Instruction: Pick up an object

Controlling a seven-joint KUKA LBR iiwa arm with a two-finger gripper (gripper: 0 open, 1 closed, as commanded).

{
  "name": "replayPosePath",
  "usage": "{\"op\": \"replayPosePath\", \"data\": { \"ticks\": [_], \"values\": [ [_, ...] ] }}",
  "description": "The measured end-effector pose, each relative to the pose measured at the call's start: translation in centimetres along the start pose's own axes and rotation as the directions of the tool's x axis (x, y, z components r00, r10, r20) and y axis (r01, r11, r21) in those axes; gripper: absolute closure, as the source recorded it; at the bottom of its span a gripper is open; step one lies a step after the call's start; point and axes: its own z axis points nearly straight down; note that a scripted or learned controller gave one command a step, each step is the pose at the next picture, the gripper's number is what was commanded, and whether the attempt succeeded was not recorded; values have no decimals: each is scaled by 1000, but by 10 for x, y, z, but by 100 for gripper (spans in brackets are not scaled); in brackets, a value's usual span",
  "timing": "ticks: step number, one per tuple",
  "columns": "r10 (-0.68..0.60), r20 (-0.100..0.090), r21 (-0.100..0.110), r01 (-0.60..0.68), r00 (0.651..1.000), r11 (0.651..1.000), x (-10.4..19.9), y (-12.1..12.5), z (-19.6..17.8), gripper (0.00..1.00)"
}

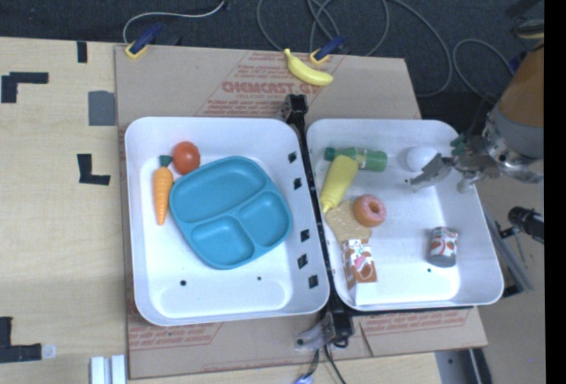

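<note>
Camera view, bench seen from above. Left bin (141, 223): one blue divided tray (232, 210) lying near its middle; one orange carrot (162, 194) lengthwise along the tray's left side; one red tomato (186, 156) just above the carrot, beside the tray's upper left corner. Right bin (473, 285): one yellow bottle (338, 181) tilted near the left wall; one green bottle (357, 158) lying on its side just above it; one pink-iced doughnut (369, 211) right of the yellow bottle; one small printed carton (359, 261) below the doughnut; one small can (442, 247) toward the lower right; one white rounded item (419, 157) near the upper right. Outside the bins: one yellow banana (309, 70) on the cardboard above the divide. Gripper (442, 170): over the right bin's upper right part, just beside the white item, fingers parted with nothing between them.
</note>
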Motion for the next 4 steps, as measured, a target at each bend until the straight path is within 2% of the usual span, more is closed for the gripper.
{"op": "replayPosePath", "data": {
  "ticks": [1, 2, 3, 4],
  "values": [
    [-1, -2, 2, 1, 1000, 1000, 72, 16, 60, 0],
    [-1, 0, -1, 1, 1000, 1000, 115, 3, 106, 0],
    [0, 1, -5, 0, 1000, 1000, 115, 5, 95, 100],
    [0, 1, -5, 0, 1000, 1000, 115, 4, 95, 0]
  ]
}}
